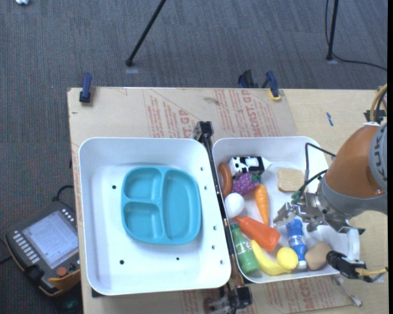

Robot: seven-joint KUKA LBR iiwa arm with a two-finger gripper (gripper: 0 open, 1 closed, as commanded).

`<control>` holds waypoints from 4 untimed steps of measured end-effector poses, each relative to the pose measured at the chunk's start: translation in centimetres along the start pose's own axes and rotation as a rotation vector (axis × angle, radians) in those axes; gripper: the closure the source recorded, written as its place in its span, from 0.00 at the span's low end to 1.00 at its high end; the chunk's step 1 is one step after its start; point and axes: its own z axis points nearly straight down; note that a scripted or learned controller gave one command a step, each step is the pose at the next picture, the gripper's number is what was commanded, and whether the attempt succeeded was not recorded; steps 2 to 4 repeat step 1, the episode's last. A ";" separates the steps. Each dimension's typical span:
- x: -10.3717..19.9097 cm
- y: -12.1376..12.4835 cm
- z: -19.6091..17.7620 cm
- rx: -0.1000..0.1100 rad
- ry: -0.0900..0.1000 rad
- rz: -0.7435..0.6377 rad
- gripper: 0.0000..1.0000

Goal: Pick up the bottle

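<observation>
A blue bottle [297, 239] with a white label lies in the right bin [312, 146], near its front right corner. My gripper [299, 216] hangs right over the bottle's upper end, open, one finger on each side of it. A green bottle [244, 248] lies along the bin's front left wall. Beside it rests an orange-red bottle [257, 232], tilted. The grey arm with its orange band [354, 169] reaches in from the right.
The right bin also holds a carrot [263, 203], a white egg [234, 205], purple grapes [246, 182], a black-and-white cow toy [247, 165], a bread slice [290, 179], a banana [268, 261], a lemon [288, 258] and a tan potato [318, 256]. A teal divided plate [161, 205] sits in the left bin [98, 175].
</observation>
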 end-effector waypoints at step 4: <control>0.0 0.0 -1.0 0.001 0.002 0.006 1.00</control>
